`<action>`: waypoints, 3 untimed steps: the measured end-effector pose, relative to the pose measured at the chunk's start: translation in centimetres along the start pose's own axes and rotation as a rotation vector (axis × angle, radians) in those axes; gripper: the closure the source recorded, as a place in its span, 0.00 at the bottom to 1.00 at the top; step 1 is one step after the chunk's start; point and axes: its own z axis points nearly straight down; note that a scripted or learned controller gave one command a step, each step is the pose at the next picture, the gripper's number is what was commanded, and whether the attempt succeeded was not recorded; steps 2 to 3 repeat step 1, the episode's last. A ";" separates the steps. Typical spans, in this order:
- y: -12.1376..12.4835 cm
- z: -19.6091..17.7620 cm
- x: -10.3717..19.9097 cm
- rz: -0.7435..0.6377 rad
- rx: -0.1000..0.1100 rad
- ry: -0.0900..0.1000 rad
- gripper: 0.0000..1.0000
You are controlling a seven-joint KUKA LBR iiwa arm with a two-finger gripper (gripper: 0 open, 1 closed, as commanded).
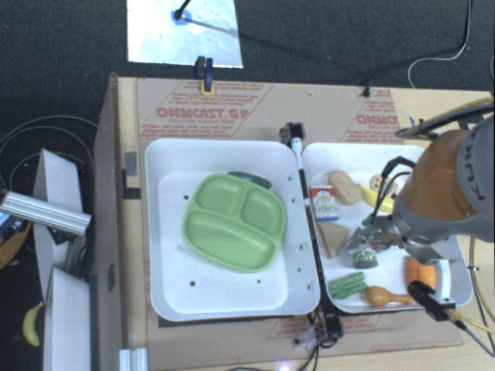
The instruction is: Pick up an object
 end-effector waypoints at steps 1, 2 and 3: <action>10.8 -7.6 6.5 -0.011 -0.013 0.000 1.00; 10.8 -7.6 6.5 -0.011 -0.013 0.000 1.00; 10.8 -7.6 6.5 -0.011 -0.013 0.000 1.00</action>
